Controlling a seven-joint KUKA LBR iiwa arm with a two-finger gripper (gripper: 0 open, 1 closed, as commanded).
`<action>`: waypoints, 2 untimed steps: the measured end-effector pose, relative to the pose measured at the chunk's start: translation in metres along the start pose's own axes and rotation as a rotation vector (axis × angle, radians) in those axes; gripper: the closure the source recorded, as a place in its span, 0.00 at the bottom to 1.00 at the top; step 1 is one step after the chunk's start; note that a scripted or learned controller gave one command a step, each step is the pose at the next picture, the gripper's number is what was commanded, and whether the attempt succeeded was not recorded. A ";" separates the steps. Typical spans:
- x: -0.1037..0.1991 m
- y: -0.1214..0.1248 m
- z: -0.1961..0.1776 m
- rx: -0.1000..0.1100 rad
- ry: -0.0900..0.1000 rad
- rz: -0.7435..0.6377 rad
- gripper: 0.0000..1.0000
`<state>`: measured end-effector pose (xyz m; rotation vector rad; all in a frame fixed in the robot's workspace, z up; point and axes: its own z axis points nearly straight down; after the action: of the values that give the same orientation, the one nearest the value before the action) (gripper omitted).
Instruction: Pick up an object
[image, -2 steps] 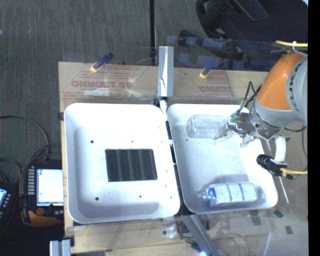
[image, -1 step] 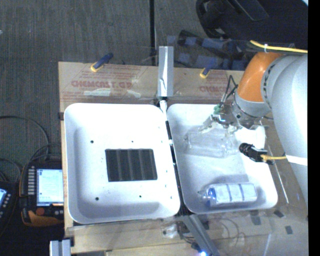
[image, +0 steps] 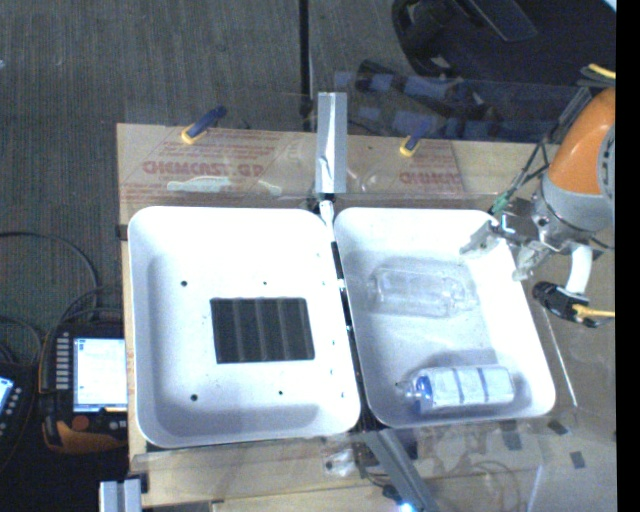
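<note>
Nothing is lifted yet: the gripper (image: 503, 243) hangs at the right bin's (image: 520, 330) upper right edge, fingers spread and bare, both bottles (image: 421, 287) lying below

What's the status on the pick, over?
Gripper at right bin's far right corner, nothing between the jaws. Clear bottle and labelled bottle lie untouched in that bin. Path to both clear.

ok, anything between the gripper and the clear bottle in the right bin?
Nothing visible. The gripper sits at the right bin's far right corner; only bare bin floor separates it from the clear bottle. The labelled bottle lies nearer the camera, off that line.
</note>
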<state>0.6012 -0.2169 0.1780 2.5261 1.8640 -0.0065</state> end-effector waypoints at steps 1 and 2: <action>-0.008 -0.033 -0.057 0.000 0.002 0.038 0.00; 0.062 -0.129 -0.010 0.006 0.004 0.294 0.00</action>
<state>0.4961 -0.1199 0.1876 2.7774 1.4773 -0.0074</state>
